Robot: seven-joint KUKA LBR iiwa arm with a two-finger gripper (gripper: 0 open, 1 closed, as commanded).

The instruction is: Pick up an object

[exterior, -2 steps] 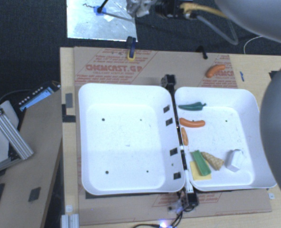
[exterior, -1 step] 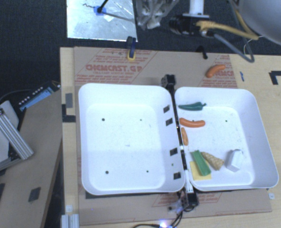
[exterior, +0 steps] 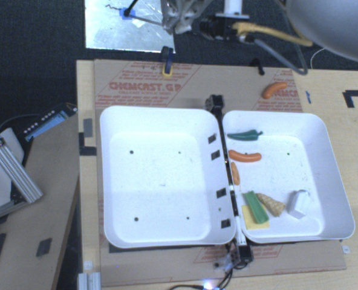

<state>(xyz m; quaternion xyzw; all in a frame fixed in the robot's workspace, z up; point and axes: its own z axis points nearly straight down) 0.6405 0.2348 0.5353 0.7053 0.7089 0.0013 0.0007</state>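
Fingers [exterior: 180,18]: we see them at top edge, above bench [exterior: 136,77], well apart from bins; spread or pressed together, we cannot tell. Right bin [exterior: 327,162] holds green pepper [exterior: 244,135], orange sausage [exterior: 245,157], small carrot [exterior: 235,173], green block [exterior: 255,205] on yellow slab [exterior: 254,220], cone [exterior: 271,203], white piece [exterior: 297,204]. Second sausage [exterior: 274,90] lies on bench beyond bin.

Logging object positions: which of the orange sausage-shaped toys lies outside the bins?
The orange sausage-shaped toy on the cardboard beyond the right white bin; the others lie inside it.
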